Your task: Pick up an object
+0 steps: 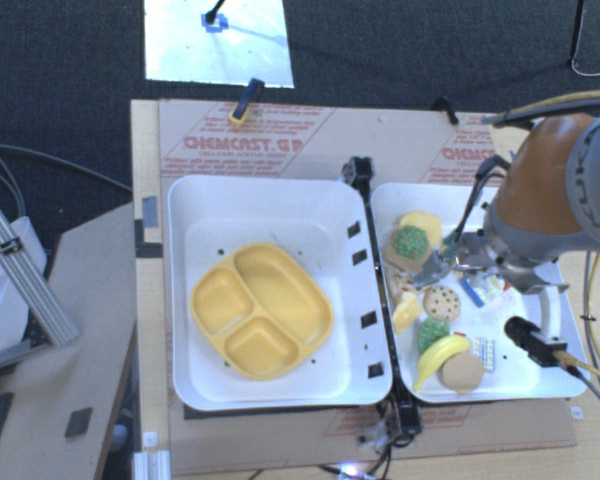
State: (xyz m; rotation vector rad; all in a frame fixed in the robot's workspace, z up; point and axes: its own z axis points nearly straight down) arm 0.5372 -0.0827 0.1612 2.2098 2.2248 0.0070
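The right bin (550,383) holds several toy foods. Among them are a green broccoli piece (411,240) on a pale yellow item (425,224), a chocolate-chip cookie (441,302), a cheese wedge (406,312), a banana (437,356), a tan bun (463,372) and a blue-and-white packet (480,289). My gripper (438,266) hangs low over the bin's left-middle. It sits just below the broccoli piece and just above the cookie. No item can be seen held in it.
In the left bin (195,203) lies a yellow three-compartment tray (261,309). A black divider with clips (372,268) runs between the bins. The arm's orange band (540,173) and grey body cover the right bin's far right corner. Cables run along the right side.
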